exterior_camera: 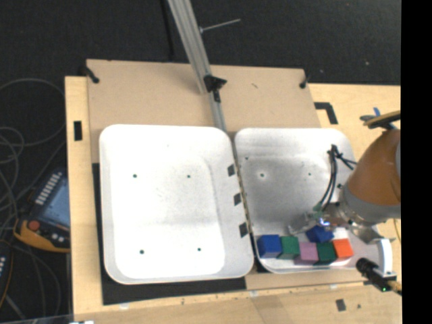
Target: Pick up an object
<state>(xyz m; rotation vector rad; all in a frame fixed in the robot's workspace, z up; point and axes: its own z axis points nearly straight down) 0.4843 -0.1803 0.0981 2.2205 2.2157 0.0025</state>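
— Where the arm [374, 177] dips, what crowds it?
— Blocks: blue [269, 244], green [290, 246], pink [308, 251], orange [343, 248], packed along the right bin's [283, 154] near wall.
— The hand [322, 223]?
— Over another blue block [318, 234]; grip unclear.

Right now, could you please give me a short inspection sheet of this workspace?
Surface: wooden bench bearing the left bin and the right bin.
Job's things: coloured blocks crowded along the right bin's near edge: blue block, green block, pink block, dark green block, orange block, another blue block behind them.
Clutter: nothing seen.
Grippers: gripper low over the blocks.
Cables: black cables off the bench's left.
Surroundings: pendant at left, metal rail behind.
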